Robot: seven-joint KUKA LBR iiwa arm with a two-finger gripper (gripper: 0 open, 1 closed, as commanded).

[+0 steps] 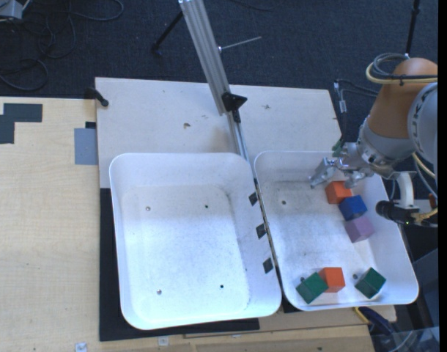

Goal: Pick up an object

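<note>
Green block, orange block, tool above

The KUKA arm comes in from the right edge of the view, its orange band uppermost and the grey wrist section bent down and to the left beneath it. Its two-finger gripper sits low at the end of the wrist — metal parts angled leftward. Whether the tips are parted or closed cannot be made out from this slant — the wrist body covers part of them.
</note>
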